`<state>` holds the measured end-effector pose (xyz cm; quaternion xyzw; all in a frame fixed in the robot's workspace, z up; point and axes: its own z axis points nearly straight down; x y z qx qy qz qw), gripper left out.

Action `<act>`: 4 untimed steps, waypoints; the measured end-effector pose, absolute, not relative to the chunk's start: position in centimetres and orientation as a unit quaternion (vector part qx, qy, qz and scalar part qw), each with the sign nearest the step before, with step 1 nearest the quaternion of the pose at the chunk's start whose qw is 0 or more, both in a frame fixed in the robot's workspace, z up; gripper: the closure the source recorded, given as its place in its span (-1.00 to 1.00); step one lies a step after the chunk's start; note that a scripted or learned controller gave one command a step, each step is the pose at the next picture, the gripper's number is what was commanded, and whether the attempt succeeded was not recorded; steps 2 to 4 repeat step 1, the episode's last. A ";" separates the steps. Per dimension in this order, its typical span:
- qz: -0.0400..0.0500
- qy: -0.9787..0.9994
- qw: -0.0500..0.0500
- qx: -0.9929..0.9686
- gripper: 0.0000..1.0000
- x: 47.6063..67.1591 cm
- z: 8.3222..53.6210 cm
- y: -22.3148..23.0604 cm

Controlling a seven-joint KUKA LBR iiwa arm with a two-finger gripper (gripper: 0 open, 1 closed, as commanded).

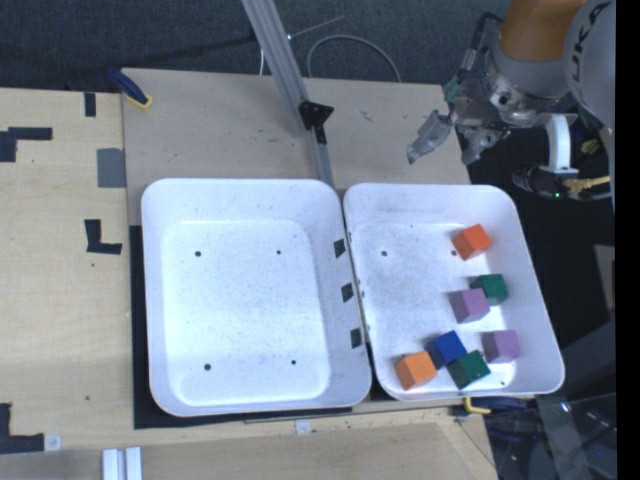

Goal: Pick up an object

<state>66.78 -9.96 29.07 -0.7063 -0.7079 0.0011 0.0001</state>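
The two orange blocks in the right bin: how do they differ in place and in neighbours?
The upper orange block lies near the far wall of the right bin, with nothing touching it. The lower orange block lies near the near wall, beside a blue block. The upper one is nearer the gripper. Both are orange and similar in size.

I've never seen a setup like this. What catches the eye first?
The bright blocks in the right bin: two orange, two purple, two green, one blue. The arm with its orange band hangs above that bin's far edge, gripper over the bench.
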 end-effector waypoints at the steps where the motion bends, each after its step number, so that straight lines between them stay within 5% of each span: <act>1: 0.002 -0.709 0.004 -0.705 -1.00 68.0 18.6 -1.5; 4: 0.002 -0.709 0.004 -0.705 -1.00 68.0 18.6 -1.5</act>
